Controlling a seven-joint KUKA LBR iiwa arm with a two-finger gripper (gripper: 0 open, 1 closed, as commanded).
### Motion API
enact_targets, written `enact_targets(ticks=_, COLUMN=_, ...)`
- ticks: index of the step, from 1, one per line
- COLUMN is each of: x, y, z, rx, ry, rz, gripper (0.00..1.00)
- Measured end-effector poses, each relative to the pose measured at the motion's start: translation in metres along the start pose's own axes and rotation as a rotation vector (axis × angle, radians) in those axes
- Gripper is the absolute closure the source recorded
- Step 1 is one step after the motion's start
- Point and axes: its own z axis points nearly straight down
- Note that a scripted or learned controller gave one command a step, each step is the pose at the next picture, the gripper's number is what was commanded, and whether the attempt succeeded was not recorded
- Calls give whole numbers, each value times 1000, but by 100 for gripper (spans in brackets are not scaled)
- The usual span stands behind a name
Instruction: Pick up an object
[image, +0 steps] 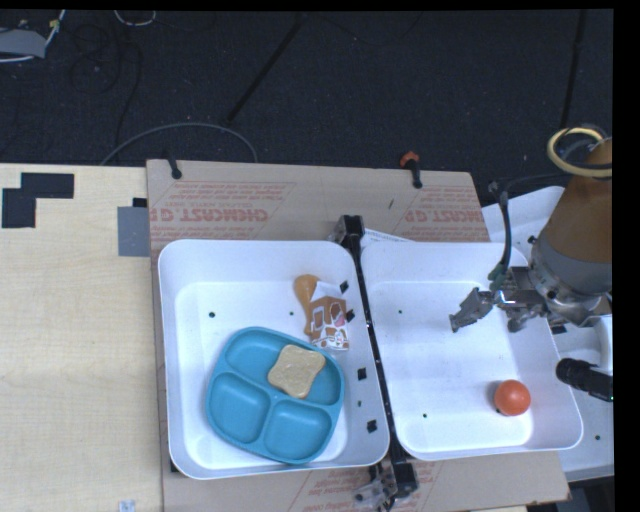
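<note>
Nearest the camera, the front rim of the left bin (260, 465) and the right bin (470, 450) sit side by side on a sheet of printed cardboard (300, 205) laid over the bench (70, 350). Left bin: a blue divided plate (250, 410) lies flat in the near half, with a tan slice of toast (296, 371) resting on its upper right compartment. Just beyond the plate, near the divider between the bins, a small printed packet (328, 322) lies touching a brown, pear-shaped piece (305, 290); what that piece is cannot be told. Right bin: an orange ball (512, 397) sits alone on the floor near the front right corner, well apart from everything else. Farther back and above it, the arm (590, 215) comes in from the right. The end effector (470, 318) hangs over the middle of the right bin, dark fingers (466, 312) pointing left; nothing is seen between them, and whether they stand wide or narrow cannot be told at this angle. It is clear of the ball. A black clamp (350, 228) sits at the far end of the divider. Beyond the cardboard, dark carpet (300, 80) with cables.
</note>
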Motion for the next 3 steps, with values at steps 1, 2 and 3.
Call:
enact_targets(ticks=1, x=0, y=3, z=-7, rx=-14, ry=-2, rz=-2, gripper=0)
enact_targets(ticks=2, x=10, y=3, z=49, rx=-9, ry=0, rz=-2, gripper=0)
enact_targets(ticks=3, x=9, y=7, z=94, rx=-7, ry=0, rz=-2, gripper=0)
